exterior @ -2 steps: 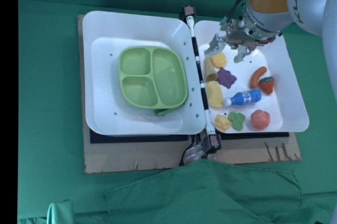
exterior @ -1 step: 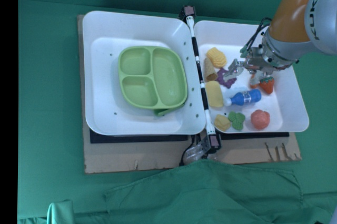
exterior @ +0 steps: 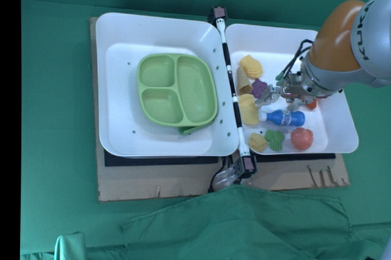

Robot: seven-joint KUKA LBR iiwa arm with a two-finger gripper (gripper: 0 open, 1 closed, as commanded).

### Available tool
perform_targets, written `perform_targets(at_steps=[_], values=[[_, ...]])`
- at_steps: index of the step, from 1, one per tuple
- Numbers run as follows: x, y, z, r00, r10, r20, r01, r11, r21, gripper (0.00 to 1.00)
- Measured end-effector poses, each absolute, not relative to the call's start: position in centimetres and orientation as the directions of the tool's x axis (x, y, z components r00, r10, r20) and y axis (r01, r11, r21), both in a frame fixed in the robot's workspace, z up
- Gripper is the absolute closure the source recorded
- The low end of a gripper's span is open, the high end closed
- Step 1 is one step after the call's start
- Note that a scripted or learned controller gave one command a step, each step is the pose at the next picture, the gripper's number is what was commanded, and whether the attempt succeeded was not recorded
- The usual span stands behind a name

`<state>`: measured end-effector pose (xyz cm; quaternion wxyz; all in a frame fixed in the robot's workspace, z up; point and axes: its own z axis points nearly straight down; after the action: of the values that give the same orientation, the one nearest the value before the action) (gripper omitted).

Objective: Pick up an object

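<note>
Low in the right bin [exterior: 342, 130] lie a red toy tomato [exterior: 301, 138], a green leafy piece [exterior: 275, 139] and a yellow piece [exterior: 257, 142]. Just above them, a blue toy bottle [exterior: 285, 118] lies on its side, directly below the gripper [exterior: 267, 97]. Whether the fingers are spread is hard to tell. Farther up sit a purple grape cluster [exterior: 259, 88] and yellow toys [exterior: 250, 66]. At centre left, the left bin [exterior: 122, 39] holds a green divided plate [exterior: 177, 90].

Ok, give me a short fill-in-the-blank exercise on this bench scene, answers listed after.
1. The green divided plate lies in the ____ bin.
2. The plate has ____ compartments.
3. The bottle lying in the right bin is ____ in colour.
4. The gripper hangs over the ____ bin.

Missing words: left; three; blue; right
</note>
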<state>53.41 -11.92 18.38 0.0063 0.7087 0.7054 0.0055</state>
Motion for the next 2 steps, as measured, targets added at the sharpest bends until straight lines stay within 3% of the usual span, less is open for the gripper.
perform_targets(at_steps=[1,2], values=[[51.7,-12.6,18.6,0.003,1.0,-0.005,1.0,-0.003,0.023,0.0],[58.9,-16.3,18.5,0.001,1.0,-0.002,1.0,-0.001,0.013,0.0]])
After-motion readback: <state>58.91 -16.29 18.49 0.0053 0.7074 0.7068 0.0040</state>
